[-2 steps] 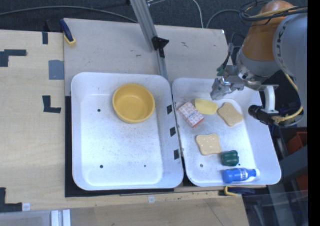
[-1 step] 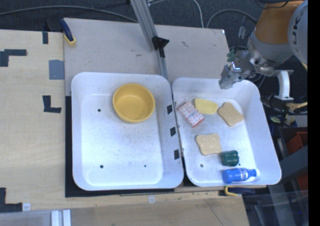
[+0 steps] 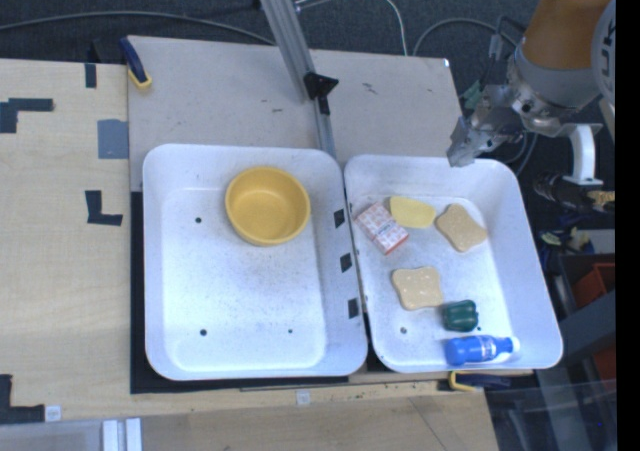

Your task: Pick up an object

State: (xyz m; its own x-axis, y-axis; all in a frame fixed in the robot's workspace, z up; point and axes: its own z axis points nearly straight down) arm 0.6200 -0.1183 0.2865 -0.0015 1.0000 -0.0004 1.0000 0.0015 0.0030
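Observation:
The right bin (image 3: 520,229) holds several small objects: a red-and-white patterned box (image 3: 381,227), a pale yellow piece (image 3: 411,211), a tan bread-like slice (image 3: 461,226), a second slice (image 3: 417,287), a dark green pepper-like item (image 3: 459,316) and a blue bottle (image 3: 477,348) lying on its side. My gripper (image 3: 465,147) hangs at the end of the orange-banded arm above the far right rim of that bin, apart from every object. Nothing shows between its fingers.
A yellow bowl (image 3: 266,204) sits in the far part of the left bin (image 3: 180,319). A slanted metal pole (image 3: 291,24) rises behind the gap between the bins. Cables (image 3: 400,24) trail behind the bench near the arm.

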